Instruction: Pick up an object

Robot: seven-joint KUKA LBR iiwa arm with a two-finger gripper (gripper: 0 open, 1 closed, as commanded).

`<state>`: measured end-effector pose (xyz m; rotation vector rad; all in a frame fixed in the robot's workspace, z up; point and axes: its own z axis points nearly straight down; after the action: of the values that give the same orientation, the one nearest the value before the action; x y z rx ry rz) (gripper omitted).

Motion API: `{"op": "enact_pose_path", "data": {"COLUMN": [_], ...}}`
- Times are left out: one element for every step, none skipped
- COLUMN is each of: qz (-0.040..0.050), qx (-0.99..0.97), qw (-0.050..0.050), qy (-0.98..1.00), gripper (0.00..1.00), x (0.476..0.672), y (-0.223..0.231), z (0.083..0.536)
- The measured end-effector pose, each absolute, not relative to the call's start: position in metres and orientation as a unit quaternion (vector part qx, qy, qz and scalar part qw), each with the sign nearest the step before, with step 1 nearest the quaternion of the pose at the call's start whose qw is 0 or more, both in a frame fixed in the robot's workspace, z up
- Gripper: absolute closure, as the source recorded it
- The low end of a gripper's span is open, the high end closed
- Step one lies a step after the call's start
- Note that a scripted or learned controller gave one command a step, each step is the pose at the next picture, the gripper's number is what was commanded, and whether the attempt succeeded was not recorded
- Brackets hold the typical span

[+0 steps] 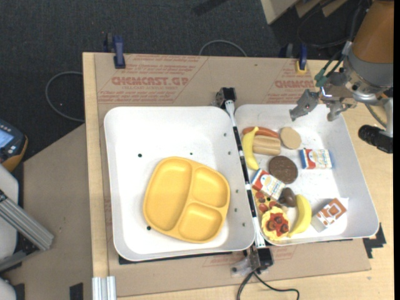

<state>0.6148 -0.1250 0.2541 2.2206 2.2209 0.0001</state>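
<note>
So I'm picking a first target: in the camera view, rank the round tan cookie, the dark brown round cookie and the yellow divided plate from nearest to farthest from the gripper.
1. Round tan cookie, top of the right bin, just below the gripper.
2. Dark brown round cookie, mid right bin.
3. Yellow divided plate, left bin.

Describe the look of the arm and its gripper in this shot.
The arm enters at the upper right: an orange band above a grey, rounded wrist section. Below it sits a metallic silver gripper with two dark grey fingers. A small green part shows beside the gripper's body, along with thin dark cables.
</note>
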Motion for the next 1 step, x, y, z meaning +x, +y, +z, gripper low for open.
{"op": "enact_pose_path", "data": {"qz": [-0.0038], "qx": [0.707], "qw": [-0.006], "qy": [0.707], "gripper": [0.00], "x": [0.5847], "y": [-0.1142], "z": [0.1251]}}
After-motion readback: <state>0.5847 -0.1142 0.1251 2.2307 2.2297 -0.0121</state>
